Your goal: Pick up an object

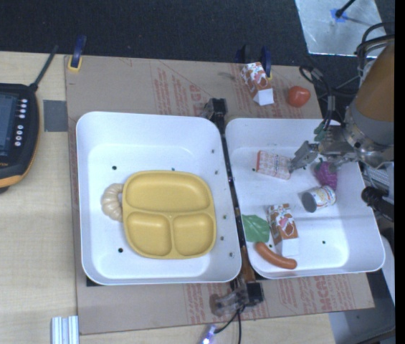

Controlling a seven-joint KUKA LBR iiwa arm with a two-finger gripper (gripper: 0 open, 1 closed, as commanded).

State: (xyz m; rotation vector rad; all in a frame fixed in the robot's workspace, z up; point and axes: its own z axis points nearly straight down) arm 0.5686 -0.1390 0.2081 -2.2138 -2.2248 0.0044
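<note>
- Right now my pincer [315,156] hangs over the right bin [345,253], upper part, w/ the purple object [326,172] just beside it.
- Can't tell if the pincer is spread or pressed together; too small & blurred.
- Purple object: looks soft, light, prob. squashy. I'd pinch across its middle, gently.
- Small can [320,197] lies on its side just below it: stiff, round, likely to roll; grip across the body, not the ends.
- Snack packet [272,164] to the left: flat, crinkly, slippery, hard to take from above.
- Sausage [275,256] near the front wall, well apart.
</note>
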